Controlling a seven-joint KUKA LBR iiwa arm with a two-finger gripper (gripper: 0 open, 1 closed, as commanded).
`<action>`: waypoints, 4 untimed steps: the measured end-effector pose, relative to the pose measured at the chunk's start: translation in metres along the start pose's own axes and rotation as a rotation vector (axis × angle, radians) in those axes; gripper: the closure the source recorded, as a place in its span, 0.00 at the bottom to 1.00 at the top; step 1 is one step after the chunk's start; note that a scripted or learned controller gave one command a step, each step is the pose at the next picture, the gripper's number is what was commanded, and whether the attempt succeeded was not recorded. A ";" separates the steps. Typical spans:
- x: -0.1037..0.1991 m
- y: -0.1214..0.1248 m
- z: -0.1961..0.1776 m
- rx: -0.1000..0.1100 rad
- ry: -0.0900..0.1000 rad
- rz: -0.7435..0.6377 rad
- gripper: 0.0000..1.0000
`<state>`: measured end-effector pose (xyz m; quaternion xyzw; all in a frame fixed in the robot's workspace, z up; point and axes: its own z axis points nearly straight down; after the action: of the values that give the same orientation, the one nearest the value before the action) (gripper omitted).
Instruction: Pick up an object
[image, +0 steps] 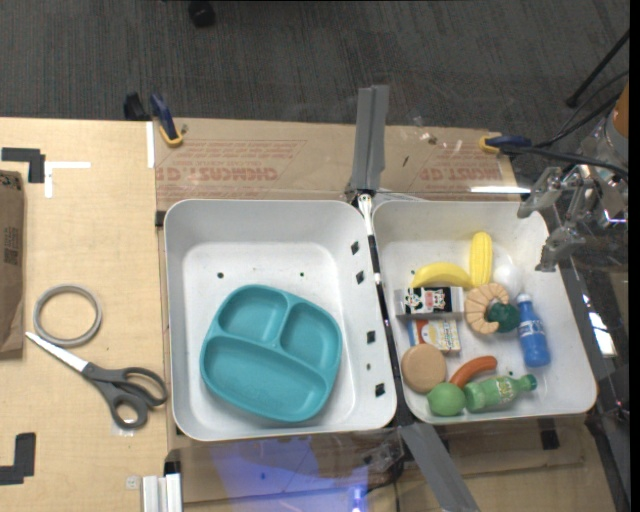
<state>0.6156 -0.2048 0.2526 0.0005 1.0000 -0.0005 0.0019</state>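
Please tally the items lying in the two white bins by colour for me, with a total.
Yellow: 2, the banana and the corn cob
Green: 2, the bottle and the round fruit
Blue: 1, the blue bottle
Teal: 1, the divided plate
Red: 1, the sausage
Tan: 2, the round bun and the ridged shell-shaped piece
White: 1, the small carton
Total: 10

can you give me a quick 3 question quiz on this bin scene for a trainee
1. True or false: the teal divided plate lies in the left bin.
2. Which item touches the banana at its right end?
A. corn cob
B. blue bottle
C. scissors
3. Fill in: the green bottle lies beside a green ____ at the right bin's front edge.

Key: 1 true; 2 A; 3 apple. The gripper hangs over the right bin's far right corner, holding nothing visible.
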 end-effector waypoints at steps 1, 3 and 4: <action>0.048 -0.017 0.106 -0.001 0.002 -0.065 0.00; -0.031 0.032 0.160 -0.001 -0.001 -0.096 0.00; -0.033 0.033 0.148 0.002 -0.008 -0.098 1.00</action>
<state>0.6492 -0.1722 0.1043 -0.0487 0.9988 -0.0015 0.0057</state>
